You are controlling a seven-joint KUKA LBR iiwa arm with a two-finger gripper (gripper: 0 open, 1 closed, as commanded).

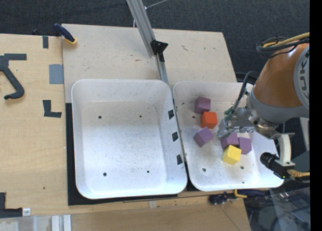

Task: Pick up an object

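The purple block (231, 140) nearest the claw (232, 124) looks like the target, lying in the right bin (211, 182) on the table (115, 54), crowded against a second purple block (245, 145) and a yellow cube (232, 154) that sits just below them. The claw is down among these pieces, low over that block, but from here I cannot tell how it is set or whether anything is caught in it. An orange cube (209, 120) and two further purple blocks, one above (202, 104) and one lower left (203, 137), lie a little way off to the left, apart from the tight cluster. To do this well, I would say the descent needs to be straight and centred on a single block, because the neighbours touch and a slanted approach could shove them aside or wedge two together. Closing firmly before lifting, then rising vertically and slowly, should keep the yellow cube from being dragged along. The left bin (80, 124) plays no part here.
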